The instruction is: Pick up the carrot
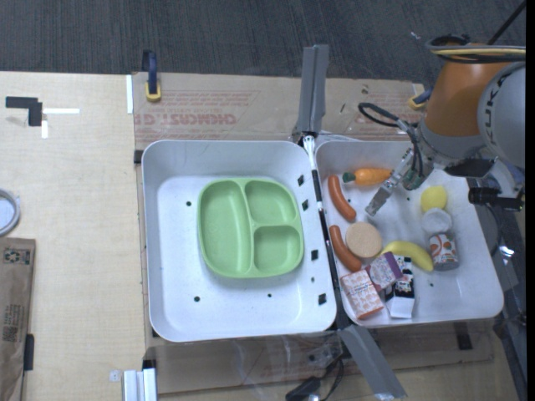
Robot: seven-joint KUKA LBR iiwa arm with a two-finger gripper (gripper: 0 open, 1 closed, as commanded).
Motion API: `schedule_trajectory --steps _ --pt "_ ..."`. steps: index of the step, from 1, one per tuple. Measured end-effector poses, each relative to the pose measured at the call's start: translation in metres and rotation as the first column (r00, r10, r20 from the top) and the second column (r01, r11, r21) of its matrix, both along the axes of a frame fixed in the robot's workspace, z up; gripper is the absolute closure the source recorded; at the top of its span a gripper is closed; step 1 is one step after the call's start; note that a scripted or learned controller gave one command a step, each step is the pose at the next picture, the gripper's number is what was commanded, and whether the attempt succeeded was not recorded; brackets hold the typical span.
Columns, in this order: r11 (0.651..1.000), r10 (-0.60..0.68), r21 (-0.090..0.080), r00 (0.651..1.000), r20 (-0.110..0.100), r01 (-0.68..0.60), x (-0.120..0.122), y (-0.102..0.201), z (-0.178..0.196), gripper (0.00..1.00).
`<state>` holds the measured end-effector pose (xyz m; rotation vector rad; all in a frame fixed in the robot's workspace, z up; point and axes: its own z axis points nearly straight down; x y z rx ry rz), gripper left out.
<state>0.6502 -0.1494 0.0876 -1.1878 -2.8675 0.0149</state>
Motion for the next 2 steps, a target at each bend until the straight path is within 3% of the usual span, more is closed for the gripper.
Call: schedule_trajectory --steps 1,2 --pt "1.0 -0.005 -0.007 0.999 0.033 0.005 0.006 -0.002 0.012 1.0" --pt "0.975 -0.22 -0.006 0.975 0.039 0.221 -0.031 0.046 0.085 1.0"
